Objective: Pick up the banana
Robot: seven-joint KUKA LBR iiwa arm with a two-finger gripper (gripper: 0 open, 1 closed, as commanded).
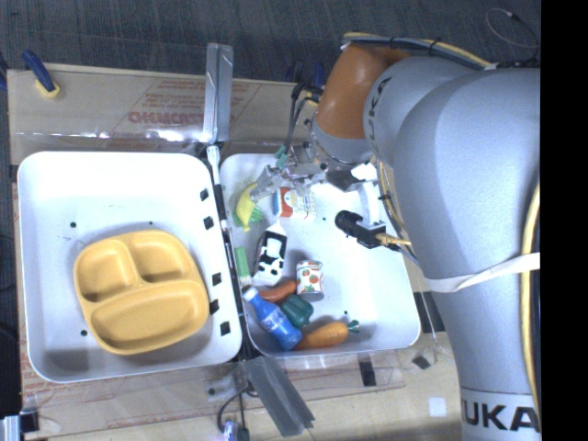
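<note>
The banana (245,206), yellow with a green end, lies in the right bin (390,292) against its upper left wall. My gripper (289,175) hangs low over the bin's upper part, just right of and slightly above the banana. A red and white carton (292,203) sits directly below the gripper. The grey arm and its orange band (354,95) cover the bin's upper right corner.
The right bin also holds a black and white cow-patterned item (269,255), a small box (310,278), a blue bottle (273,322), a carrot (323,335) and a green stick (242,263). A yellow divided plate (142,289) lies in the left bin (55,182).
</note>
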